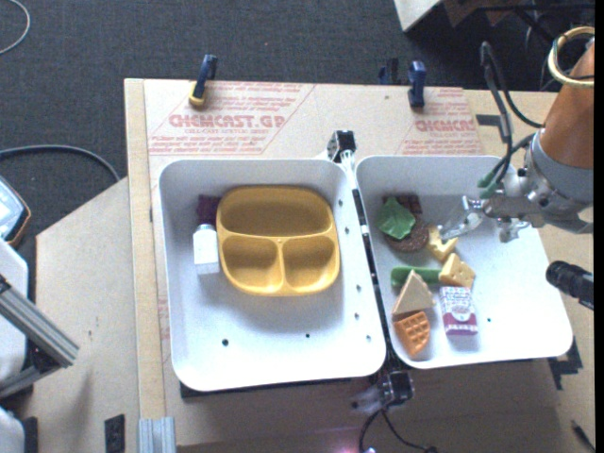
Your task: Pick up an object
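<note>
camera view: the arm (566, 130) comes in from three o'clock and its jaws (460, 226) hang over the upper middle of the right bin (528, 333). they look slightly parted with nothing between them, though the fingers are small and blurred here, so that is a tentative reading.

the likeliest target is the small yellow piece (442, 246) lying just below the jaws, toward seven o'clock of them, near the bin's centre. it looks like a moulded plastic toy food: light, stiff, smooth, not fragile. being small and irregular, it would probably squirt sideways if pinched off-centre, so the hold should close across its narrow middle, straight down.

around it the pile is crowded. a brown round piece (410, 239) sits just at its nine o'clock with a green leaf (396, 219) partly on top; the leaf looks thin and may flex, a poor thing to pinch flat. at five o'clock of the yellow piece lies a yellow wedge (457, 271), then a tan wedge (412, 294), a green stick (413, 275), an orange waffle (411, 330) and a red and white carton (458, 310) toward the bin's six o'clock edge. the carton has flat parallel sides and should be the easiest hold.

the left bin (189, 347) carries a yellow divided tray (277, 240) with a small white bottle (206, 248) at its nine o'clock.
</note>
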Robot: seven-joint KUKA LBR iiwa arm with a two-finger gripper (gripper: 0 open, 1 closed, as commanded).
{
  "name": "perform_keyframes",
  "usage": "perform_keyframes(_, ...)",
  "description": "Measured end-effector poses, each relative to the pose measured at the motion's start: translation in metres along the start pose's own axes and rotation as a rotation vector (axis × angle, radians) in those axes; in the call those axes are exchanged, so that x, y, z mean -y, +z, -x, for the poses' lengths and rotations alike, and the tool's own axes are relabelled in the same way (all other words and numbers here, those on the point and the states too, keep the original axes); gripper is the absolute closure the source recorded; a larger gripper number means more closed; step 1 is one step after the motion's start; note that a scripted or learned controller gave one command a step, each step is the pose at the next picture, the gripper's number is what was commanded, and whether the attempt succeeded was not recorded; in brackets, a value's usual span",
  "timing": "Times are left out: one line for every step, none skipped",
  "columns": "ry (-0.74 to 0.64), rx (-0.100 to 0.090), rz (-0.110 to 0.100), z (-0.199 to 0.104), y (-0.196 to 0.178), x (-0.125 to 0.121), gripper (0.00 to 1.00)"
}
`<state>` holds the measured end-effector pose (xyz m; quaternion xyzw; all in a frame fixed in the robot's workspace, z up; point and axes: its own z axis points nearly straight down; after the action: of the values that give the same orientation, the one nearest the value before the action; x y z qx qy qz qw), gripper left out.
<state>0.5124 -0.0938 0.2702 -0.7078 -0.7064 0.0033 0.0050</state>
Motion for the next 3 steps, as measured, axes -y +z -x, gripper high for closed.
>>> perform_keyframes(-0.002, 0.001, 0.010, 0.000, -0.005, -0.002, 0.00)
perform_keyframes(-0.002, 0.000, 0.005, -0.008, 0.042, 0.001, 0.00)
perform_keyframes(-0.001, 0.000, 0.005, -0.009, 0.085, 0.001, 0.00)
